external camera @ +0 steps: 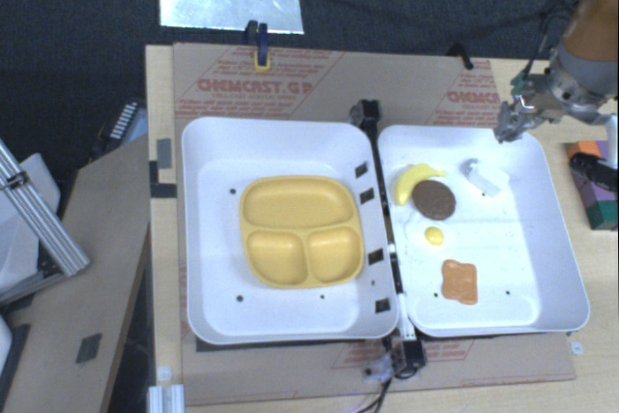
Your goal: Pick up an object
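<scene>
A: Right, stock of the right bin (556, 237): one yellow banana-shaped piece (410, 180), touching one brown disc (434, 199); one small yellow lump (434, 235) just below them; one orange piece (459, 282) nearer the front; one small white piece (481, 176) toward the back.

B: Left bin (203, 208)?

A: One yellow divided tray (295, 230), three compartments, nothing in them.

B: Gripper (510, 126)?

A: At the back right corner of the right bin, over the rim, well apart from every item. Nothing is between its fingers. Whether they stand wide or narrow I cannot tell; they are too small and dark at this slant.

B: Risks?

A: Item one: a straight descent from there probably meets the bin wall, not an object. Item two: the banana piece and disc touch, so a grasp on either may nudge the other or close on both. Item three: the white piece barely stands out from the white floor and looks low, so the fingers could slide over it. Item four: the orange piece seems flat, likely hard to pinch.
</scene>
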Available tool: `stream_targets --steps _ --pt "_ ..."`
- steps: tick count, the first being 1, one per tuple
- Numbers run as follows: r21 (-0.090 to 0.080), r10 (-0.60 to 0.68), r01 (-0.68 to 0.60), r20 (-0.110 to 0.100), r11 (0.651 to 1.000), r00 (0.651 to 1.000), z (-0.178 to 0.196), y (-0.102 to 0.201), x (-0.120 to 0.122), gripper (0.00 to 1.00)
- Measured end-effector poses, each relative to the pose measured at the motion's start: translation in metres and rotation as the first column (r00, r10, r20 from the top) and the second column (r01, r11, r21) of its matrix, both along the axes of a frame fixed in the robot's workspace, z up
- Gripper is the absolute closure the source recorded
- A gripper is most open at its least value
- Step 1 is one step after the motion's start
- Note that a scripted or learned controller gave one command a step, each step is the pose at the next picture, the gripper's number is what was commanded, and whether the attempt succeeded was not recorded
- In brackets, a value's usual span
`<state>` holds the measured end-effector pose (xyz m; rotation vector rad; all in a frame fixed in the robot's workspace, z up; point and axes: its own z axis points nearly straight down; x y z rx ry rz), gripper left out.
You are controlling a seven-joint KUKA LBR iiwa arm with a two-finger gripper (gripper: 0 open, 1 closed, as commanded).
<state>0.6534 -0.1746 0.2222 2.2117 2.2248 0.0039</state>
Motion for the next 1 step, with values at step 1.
stream_targets --steps 1 --pt "0.001 0.0 0.0 -0.005 1.0 1.0 -0.0088 0.0469 -0.0217 1.0"
